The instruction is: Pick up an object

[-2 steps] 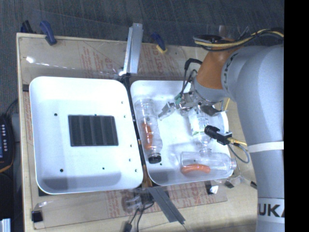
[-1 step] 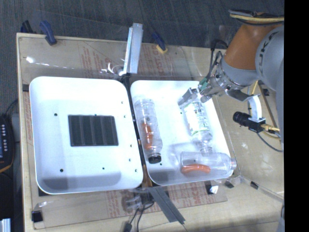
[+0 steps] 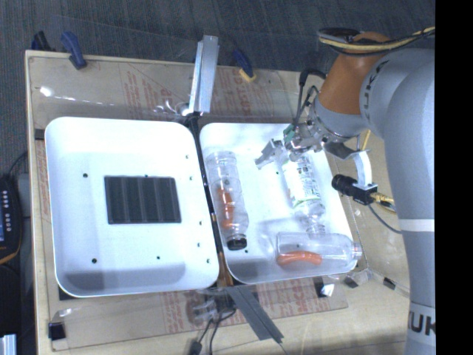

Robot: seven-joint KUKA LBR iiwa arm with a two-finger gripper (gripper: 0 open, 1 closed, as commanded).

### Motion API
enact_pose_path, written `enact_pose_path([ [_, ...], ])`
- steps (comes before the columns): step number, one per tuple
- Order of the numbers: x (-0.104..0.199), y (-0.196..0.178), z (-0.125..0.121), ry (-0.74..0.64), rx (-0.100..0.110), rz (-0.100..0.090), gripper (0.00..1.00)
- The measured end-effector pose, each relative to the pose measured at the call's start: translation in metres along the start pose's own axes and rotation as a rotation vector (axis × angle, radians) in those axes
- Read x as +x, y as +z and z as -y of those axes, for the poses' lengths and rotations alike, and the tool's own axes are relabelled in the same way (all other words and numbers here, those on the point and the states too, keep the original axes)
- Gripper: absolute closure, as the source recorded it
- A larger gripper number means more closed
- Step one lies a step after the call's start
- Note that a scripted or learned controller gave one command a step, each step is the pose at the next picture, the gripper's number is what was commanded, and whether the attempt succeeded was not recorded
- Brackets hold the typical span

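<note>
The two-finger gripper [image 3: 284, 148] sits low over the right white bin [image 3: 251, 268], just above the clear labelled plastic bottle [image 3: 303, 186]; whether it is open or closed I cannot tell; nothing looks lifted, so the pick seems still ahead.

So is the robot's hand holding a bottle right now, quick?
End effector: cannot be told. It sits over the upper end of the labelled clear bottle in the right bin, with no bottle visibly gripped.
</note>
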State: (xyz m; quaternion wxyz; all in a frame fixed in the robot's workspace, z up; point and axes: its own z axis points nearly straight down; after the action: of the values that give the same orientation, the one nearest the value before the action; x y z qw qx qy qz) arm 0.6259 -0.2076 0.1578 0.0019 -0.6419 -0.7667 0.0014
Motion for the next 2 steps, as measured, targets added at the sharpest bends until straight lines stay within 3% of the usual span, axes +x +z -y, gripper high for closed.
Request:
enact_pose_path([
  [1, 0.002, -0.086, 0.032, 0.036, -0.004, 0.001, 0.0],
  [2, 0.011, -0.039, 0.076, -0.105, -0.001, 0.0, 0.0],
])
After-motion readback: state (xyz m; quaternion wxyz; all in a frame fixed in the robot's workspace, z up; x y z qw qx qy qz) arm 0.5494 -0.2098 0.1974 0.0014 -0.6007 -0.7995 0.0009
